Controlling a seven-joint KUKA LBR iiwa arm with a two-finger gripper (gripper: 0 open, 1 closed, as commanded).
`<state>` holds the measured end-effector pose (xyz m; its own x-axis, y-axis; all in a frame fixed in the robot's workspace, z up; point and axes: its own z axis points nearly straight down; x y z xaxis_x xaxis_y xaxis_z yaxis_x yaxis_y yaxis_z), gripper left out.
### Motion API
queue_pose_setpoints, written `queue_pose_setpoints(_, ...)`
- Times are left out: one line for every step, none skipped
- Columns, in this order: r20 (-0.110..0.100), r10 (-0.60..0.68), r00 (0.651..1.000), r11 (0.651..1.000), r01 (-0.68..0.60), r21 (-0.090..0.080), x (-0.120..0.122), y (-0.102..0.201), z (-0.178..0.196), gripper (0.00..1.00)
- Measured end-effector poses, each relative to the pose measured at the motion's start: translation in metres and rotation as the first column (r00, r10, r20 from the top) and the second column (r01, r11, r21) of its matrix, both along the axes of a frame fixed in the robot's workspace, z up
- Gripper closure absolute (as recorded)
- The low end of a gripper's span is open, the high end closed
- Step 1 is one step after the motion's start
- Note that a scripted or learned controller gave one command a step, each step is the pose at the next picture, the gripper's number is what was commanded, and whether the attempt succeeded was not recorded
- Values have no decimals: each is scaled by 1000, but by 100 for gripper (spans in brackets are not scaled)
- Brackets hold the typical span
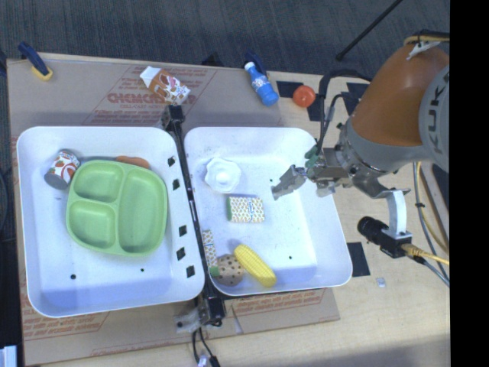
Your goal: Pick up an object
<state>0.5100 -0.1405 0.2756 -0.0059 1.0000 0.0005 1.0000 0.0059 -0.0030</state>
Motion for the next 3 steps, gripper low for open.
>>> queue_pose_setpoints(2,2,1000,1000,-2,1,29,46,-175,0)
queue_pose_setpoints(2,0,1000,1000,0,-1,89,19,-127,0)
queue_pose_setpoints(0,2,1000,1000,-2,0,50,81,-84,0)
